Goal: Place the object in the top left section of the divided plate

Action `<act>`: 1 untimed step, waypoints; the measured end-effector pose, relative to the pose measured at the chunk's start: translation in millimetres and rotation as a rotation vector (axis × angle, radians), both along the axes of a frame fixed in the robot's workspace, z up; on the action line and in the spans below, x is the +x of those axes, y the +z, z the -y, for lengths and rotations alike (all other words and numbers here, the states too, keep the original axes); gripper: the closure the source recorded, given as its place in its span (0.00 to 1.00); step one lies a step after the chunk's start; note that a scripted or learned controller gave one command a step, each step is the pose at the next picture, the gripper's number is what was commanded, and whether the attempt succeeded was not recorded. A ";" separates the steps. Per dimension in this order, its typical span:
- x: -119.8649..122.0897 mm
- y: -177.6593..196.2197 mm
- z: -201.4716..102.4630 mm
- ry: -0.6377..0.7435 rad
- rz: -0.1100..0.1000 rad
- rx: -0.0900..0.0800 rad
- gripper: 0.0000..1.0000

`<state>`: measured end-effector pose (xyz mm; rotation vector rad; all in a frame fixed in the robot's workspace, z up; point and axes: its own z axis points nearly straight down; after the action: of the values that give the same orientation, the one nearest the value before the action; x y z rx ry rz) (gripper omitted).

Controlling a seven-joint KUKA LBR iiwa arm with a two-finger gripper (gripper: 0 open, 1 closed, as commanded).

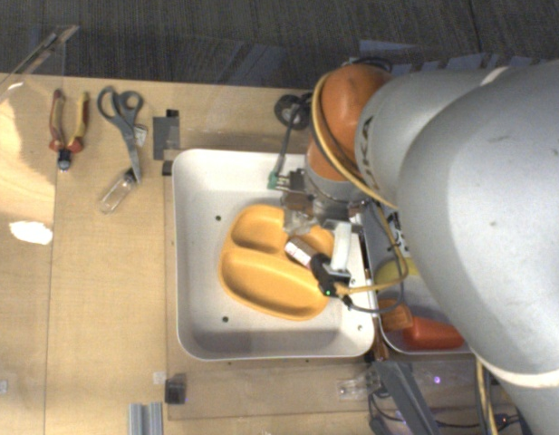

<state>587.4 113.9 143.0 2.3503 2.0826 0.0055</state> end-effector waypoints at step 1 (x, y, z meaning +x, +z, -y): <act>26.7 42.0 25.0 -0.366 -0.001 0.000 1.00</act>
<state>614.1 89.0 185.0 2.6902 1.6204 0.0034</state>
